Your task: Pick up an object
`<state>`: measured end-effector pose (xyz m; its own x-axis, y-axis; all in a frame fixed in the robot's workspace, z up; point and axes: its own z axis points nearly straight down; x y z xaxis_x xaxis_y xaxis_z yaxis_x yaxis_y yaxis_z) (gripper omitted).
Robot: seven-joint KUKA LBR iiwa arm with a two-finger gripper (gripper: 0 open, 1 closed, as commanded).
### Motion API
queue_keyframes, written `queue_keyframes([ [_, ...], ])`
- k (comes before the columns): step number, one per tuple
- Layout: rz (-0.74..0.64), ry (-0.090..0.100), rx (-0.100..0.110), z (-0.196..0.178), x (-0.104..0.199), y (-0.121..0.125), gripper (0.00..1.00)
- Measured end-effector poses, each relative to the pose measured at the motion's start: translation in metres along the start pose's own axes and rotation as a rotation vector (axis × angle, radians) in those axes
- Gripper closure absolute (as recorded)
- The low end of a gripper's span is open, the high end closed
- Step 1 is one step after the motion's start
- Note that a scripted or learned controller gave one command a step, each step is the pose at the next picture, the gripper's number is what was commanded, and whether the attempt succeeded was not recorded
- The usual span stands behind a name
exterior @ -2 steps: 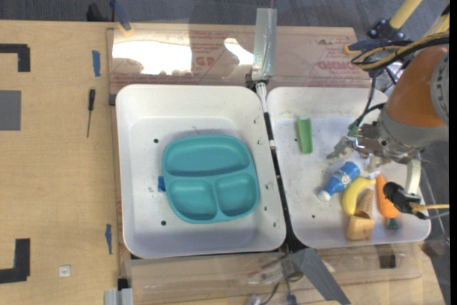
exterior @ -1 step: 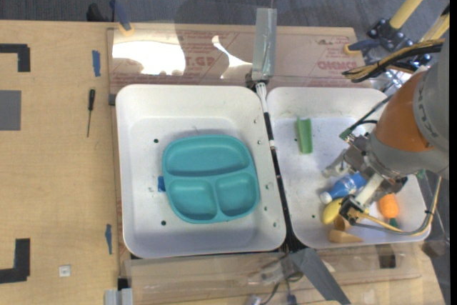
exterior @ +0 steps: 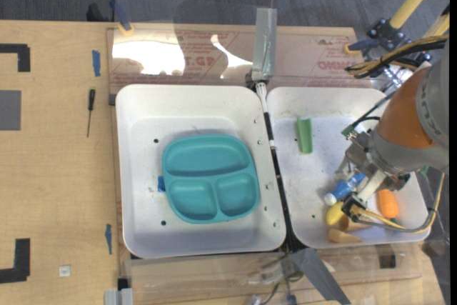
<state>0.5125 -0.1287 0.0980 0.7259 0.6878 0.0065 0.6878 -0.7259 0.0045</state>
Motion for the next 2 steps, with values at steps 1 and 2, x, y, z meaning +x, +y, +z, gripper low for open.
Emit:
queue_keyframes([
  [1, 0.045, -0.001, 0.003, -0.089, 0.009, -0.054, 1.00],
  [2, -0.456, -0.006, 0.006, -0.086, 0.047, -0.046, 1.00],
])
